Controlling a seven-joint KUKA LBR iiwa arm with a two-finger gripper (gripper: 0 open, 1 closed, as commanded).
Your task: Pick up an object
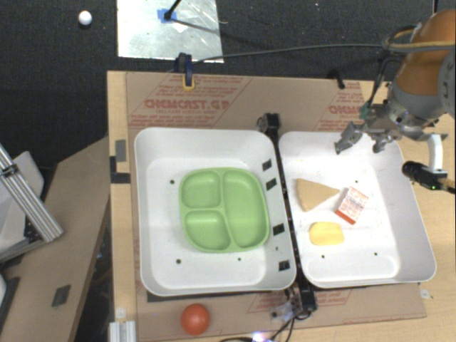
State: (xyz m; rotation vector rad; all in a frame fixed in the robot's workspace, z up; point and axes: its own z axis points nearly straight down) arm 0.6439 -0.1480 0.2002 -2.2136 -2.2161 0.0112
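From above, the gripper point(363, 140) hovers over the right bin's point(406, 262) far edge, fingers spread apart, holding nothing. Nearer the camera and below it lie a tan wedge point(315, 192), a red-and-white packet point(352, 205) and a yellow block point(326, 234). A green divided tray point(223, 209) sits well left.

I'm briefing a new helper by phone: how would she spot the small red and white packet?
Look in the right white bin. Three things lie mid-bin; the packet is rightmost, beside the tan wedge and above the yellow block. Only it carries red print.
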